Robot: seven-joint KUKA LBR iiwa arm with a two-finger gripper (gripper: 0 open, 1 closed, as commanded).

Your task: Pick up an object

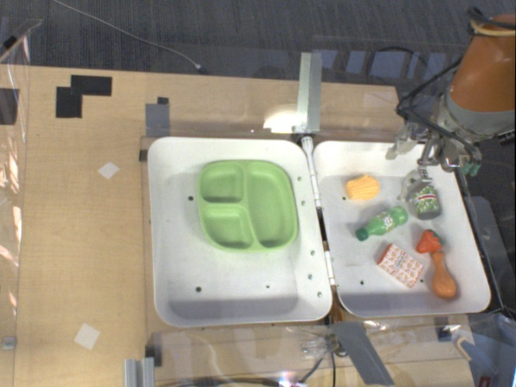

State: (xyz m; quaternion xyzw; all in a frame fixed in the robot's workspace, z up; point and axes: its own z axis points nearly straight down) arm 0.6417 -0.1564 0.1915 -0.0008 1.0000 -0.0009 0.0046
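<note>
The gripper (425, 185) hangs over the right bin (348, 285) by its far right edge — fingers' state I cannot tell — above a small can (426, 203). Best drop straight, centred, clear of the green bottle (384, 222) nearby.

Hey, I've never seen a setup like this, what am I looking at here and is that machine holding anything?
One camera looks down at a slant on a bench with two white bins. The grey and orange thing at right is a robot arm; its claw hangs over the right bin, just above a small round green-topped item. I can't tell whether it holds that. The same bin has a yellow corn piece, a green bottle, a red patterned box and an orange and red toy. The left bin holds a green divided tray.
</note>
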